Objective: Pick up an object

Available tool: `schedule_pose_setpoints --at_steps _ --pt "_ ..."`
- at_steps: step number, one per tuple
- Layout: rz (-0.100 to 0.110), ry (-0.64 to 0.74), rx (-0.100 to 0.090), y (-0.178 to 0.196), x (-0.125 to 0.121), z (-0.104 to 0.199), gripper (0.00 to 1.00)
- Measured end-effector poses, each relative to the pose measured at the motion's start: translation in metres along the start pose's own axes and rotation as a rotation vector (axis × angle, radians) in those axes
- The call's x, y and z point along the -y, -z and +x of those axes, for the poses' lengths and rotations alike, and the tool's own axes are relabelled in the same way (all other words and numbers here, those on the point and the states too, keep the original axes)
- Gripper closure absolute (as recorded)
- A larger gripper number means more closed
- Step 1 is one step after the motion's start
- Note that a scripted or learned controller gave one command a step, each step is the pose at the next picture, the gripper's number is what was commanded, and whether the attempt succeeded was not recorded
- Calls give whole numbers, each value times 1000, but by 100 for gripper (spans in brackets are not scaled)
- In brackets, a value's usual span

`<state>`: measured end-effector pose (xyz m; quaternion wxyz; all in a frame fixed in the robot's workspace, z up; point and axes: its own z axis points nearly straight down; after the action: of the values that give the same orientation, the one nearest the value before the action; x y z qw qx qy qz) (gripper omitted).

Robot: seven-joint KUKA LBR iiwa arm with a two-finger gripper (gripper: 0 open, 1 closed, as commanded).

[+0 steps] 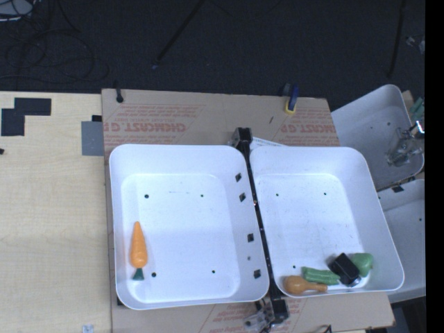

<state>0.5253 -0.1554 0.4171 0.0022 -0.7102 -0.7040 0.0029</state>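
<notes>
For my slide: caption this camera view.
Orange toy carrot in left white bin; green, black and tan items clustered in right white bin.

The pale wooden bench [48, 214] carries a brown cardboard sheet [208, 120]; two white bins [118, 159] [368, 161] sit side by side on it.

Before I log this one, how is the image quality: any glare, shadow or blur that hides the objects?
In the camera view, lighting is even and soft; the left bin has a faint grey shadow across its floor, yet the toy carrot reads clearly. The right bin is bright without blown glare. Focus is slightly soft, so the black object over the green pieces lacks detail. The background beyond the bench is very dark.
</notes>
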Motion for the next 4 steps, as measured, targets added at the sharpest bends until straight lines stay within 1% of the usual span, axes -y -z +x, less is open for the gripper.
schedule_pose_setpoints --at_steps 1,2,3,4 --pt "4 5 -3 -91 12 -46 100" --pt "-22 13 2 68 34 -12 100" --pt "0 4 -1 -4 50 -61 100" --pt "-11 9 1 50 49 -59 100"
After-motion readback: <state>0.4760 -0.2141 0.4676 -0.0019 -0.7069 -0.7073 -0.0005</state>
